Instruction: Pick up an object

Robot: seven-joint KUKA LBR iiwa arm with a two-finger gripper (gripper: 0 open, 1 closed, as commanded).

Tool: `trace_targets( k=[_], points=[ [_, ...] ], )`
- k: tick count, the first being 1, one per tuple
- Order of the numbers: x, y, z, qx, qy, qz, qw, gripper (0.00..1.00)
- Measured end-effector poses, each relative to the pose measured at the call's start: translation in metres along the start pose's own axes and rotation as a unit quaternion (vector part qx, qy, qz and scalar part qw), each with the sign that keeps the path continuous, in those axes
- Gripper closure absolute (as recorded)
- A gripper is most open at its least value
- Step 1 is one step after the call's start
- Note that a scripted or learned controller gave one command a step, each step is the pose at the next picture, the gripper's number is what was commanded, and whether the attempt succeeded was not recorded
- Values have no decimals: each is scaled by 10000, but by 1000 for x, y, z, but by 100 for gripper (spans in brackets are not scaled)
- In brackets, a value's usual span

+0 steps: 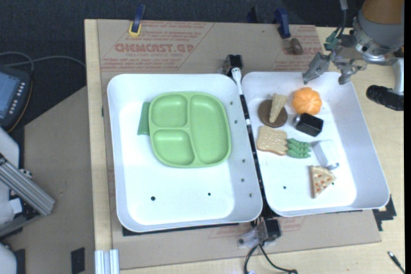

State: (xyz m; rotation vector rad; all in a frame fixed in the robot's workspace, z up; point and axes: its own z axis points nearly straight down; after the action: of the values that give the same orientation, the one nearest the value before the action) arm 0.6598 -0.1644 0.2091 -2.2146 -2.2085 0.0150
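The gripper (331, 71) hangs over the far edge of the right bin (363, 138), near its upper right corner; its two fingers (313, 68) are spread apart, one to the left and one to the right, and between them there is nothing; the fingertips are close to the bin's rim, but I cannot tell if they touch it.

Just below the gripper lies an orange (307, 100), round, near but apart from the fingers; beside it on the left is a brown disc (265, 113) with a pale wedge (278, 107) resting on it; under the orange there is a small black block (309, 124), touching or nearly touching the fruit. Lower in the bin are a cracker-like piece (272, 140), a green leafy item (297, 148) just beside it, a small grey piece (323, 154), and a pizza slice (320, 180) near the front.

The objects crowd the middle of the right bin; along its right wall and its front there is bare white floor.

The left bin (128, 170) holds a green divided plate (190, 129); its front half is bare floor.
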Motion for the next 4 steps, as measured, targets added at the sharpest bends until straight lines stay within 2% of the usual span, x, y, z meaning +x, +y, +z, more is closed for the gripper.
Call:
trace_targets(
  k=[1,4],
  points=[
    [0,3,-10,-77,-13,-13,10000,0],
    [8,9,125,-73,-17,-26,10000,0]
  ],
)
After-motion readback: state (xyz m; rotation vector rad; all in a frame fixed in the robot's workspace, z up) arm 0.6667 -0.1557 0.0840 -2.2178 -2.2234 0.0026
